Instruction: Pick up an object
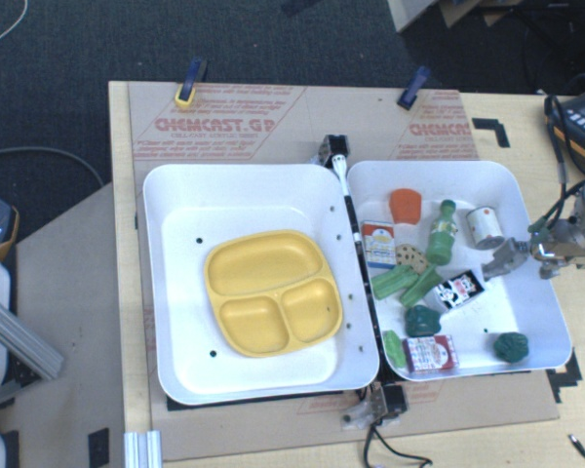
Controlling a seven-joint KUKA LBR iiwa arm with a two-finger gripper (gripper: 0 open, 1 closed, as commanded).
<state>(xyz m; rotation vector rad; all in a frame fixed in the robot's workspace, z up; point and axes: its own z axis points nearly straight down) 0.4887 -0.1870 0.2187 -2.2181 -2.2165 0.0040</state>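
Camera: fixed above bench (273,115), looking down at a slant
Covers: both bins (175,291), whole
Arm side: 3 o'clock

A sectioned tray (271,291) lies in the left bin (166,261); small objects (424,286) crowd the right bin (526,291) beside it.

Two white bins (166,261) (526,188) sat side by side; one held one yellow tray (271,291), the other roughly eleven small items (424,291).

jumble of small objects (424,281) in right bin (526,203): orange cup, green bottle, cartons, dark green lumps
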